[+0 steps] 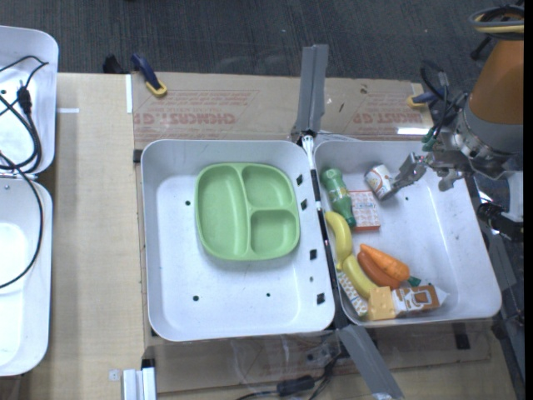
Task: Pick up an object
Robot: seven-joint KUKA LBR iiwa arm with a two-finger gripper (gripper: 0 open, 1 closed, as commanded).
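Note:
The right bin (454, 232) holds several objects. A small silver and red can (379, 181) lies near its back. Further left are a green bottle (335, 185) and a red and white box (365, 210). Two bananas (339, 234) (359, 277), an orange carrot (383, 264), a yellow cheese wedge (381, 305) and a small brown carton (416, 298) lie toward the front. My gripper (407, 174) hangs low over the bin's back part, just right of the can and very close to it. I cannot tell whether it touches the can.
The left bin (158, 223) holds a green divided plate (247, 211). A grey upright post (312, 90) stands behind the seam between the bins. White trays with black cables (21, 107) sit at the far left. Bare bin floor lies right of the carrot.

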